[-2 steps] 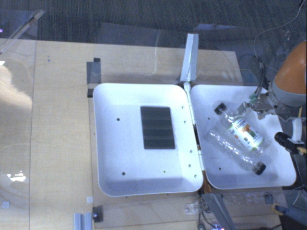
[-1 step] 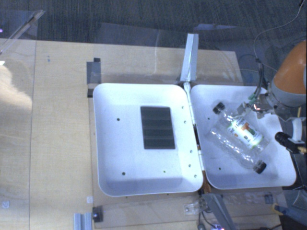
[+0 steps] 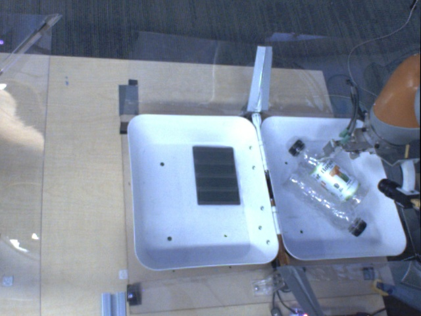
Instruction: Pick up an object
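Note:
Two clear plastic bottles lie side by side in the right bin (image 3: 388, 242). One bottle (image 3: 335, 180) has a white, green and orange label, and a black cap (image 3: 295, 147) lies toward the bin's back left. The other bottle (image 3: 319, 199) lies nearer the front, its black cap (image 3: 357, 228) toward the front right. A flat dark rectangular block (image 3: 216, 175) rests in the middle of the left bin (image 3: 151, 236). My gripper (image 3: 350, 140) hangs at the right bin's back right, just above and behind the labelled bottle, below the arm's orange band (image 3: 402, 91).
A black part (image 3: 395, 193) juts in over the right bin's right rim. A metal bar (image 3: 260, 78) stands behind the seam between the bins. Wooden bench surrounds both bins, with clear sheeting at the left.

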`<state>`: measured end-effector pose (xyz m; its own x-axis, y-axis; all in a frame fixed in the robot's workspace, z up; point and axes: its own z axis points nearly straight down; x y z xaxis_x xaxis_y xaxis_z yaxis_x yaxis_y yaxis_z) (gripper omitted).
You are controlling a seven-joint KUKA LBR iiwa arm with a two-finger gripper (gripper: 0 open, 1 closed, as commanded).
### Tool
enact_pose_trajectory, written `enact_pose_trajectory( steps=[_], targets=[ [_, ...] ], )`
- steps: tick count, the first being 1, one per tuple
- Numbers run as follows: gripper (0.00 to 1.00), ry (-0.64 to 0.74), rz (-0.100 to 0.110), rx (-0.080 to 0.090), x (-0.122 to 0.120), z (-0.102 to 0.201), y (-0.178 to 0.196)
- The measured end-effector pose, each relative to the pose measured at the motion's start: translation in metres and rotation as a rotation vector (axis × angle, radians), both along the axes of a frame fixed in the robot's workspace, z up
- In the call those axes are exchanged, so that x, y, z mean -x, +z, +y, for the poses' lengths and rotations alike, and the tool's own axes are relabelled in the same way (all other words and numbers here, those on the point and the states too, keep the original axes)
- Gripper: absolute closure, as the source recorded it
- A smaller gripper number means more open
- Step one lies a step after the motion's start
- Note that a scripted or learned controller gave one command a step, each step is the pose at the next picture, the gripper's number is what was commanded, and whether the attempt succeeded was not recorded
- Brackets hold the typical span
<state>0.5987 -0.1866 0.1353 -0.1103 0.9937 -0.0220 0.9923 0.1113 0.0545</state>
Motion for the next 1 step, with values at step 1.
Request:
enact_pose_trajectory(
  steps=[1],
  targets=[
    [0.00,0.035,0.002,0.001,0.0000,0.0010,-0.0003]
  ],
)
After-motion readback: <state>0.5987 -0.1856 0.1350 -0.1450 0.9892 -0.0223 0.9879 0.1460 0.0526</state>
